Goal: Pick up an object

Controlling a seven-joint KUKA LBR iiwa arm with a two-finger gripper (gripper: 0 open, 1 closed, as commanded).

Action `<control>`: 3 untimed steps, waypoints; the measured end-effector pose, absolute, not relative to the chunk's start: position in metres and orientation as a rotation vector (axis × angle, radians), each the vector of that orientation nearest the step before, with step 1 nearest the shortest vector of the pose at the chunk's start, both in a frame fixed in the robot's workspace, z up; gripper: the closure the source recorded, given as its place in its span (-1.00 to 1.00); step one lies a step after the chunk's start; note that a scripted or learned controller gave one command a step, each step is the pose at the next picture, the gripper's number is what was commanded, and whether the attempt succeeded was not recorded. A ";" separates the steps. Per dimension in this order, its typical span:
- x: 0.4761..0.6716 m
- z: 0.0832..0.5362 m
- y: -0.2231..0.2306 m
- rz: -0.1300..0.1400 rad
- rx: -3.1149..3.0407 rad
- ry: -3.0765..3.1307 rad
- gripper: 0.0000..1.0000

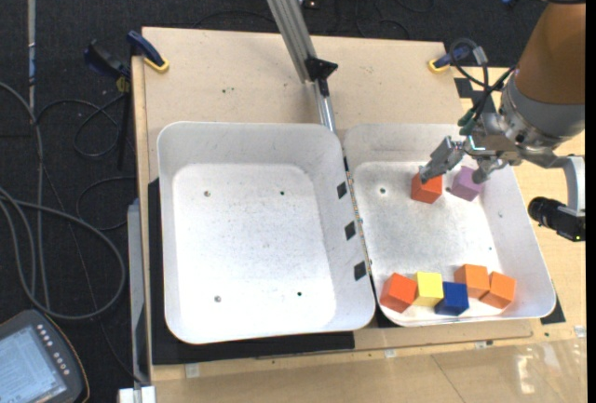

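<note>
Spread wide, the claw (456, 166) hangs at the right of the frame over the upper part of the right bin (521, 224), one finger touching the top of a red block (426, 189), the other beside a purple block (464, 184). Neither block sits between the fingers. Along the lower edge of that bin lie an orange block (399, 291), a yellow block (429, 287), a blue block (454, 298) and two more orange blocks (487, 284). On the table (233, 66), the left bin (244, 224) fills the middle left.
</note>
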State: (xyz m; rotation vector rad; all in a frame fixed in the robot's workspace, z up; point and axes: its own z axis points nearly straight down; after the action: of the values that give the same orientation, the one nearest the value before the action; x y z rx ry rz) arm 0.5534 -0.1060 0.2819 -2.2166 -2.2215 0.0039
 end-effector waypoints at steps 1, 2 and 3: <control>0.554 0.284 -0.106 0.000 -2.221 -2.221 -1.00; 0.547 0.226 -0.113 0.006 -2.221 -2.216 -1.00; 0.541 0.163 -0.109 0.007 -2.219 -2.216 -1.00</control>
State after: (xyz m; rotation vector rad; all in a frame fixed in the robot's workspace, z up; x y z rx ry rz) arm 0.5412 -0.1085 0.1634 -2.2187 -2.2161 0.0067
